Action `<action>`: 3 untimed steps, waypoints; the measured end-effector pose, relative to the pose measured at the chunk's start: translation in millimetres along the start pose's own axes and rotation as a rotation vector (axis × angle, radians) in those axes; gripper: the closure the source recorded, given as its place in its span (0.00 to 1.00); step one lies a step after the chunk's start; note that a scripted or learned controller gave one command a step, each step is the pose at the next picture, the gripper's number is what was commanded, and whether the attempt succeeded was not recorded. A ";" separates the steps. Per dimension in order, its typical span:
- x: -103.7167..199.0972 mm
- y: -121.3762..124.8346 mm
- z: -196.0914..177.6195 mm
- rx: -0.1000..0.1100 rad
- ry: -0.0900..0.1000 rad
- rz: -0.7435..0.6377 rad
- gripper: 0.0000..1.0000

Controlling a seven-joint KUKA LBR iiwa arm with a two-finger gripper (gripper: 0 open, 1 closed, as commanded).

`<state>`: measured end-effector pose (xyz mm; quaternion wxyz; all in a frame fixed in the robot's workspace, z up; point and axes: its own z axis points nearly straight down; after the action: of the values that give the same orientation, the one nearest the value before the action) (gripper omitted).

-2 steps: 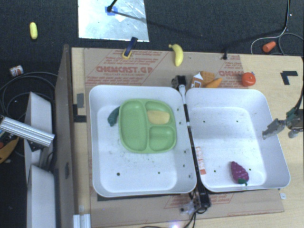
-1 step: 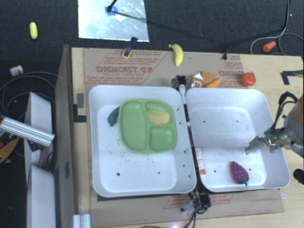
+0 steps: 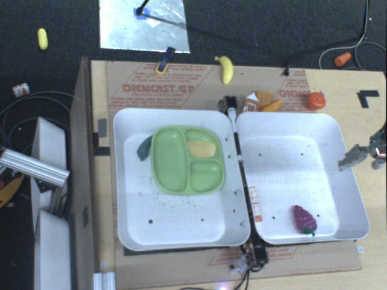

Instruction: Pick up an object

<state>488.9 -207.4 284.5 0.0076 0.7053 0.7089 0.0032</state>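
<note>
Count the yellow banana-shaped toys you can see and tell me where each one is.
2. One banana lies on the cardboard behind the left bin, near its far right corner. Another small yellow one lies on the dark floor at far left. More may be hidden.

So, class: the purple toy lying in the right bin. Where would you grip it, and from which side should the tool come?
Grip the purple toy across its narrow middle, coming straight down from above. It lies flat and alone on the floor of the right bin, long axis running towards the near wall, so closing across its width probably gives the surest hold. The tool sits at the bin's right rim.
</note>
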 end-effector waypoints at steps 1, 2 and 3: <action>2.1 -4.5 97.4 0.020 0.008 0.004 0.00; 0.9 -2.1 44.6 0.010 0.004 0.001 0.00; 0.9 -2.1 32.5 0.011 0.004 0.001 0.00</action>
<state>487.2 -206.7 252.0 0.0020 0.7057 0.7085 0.0007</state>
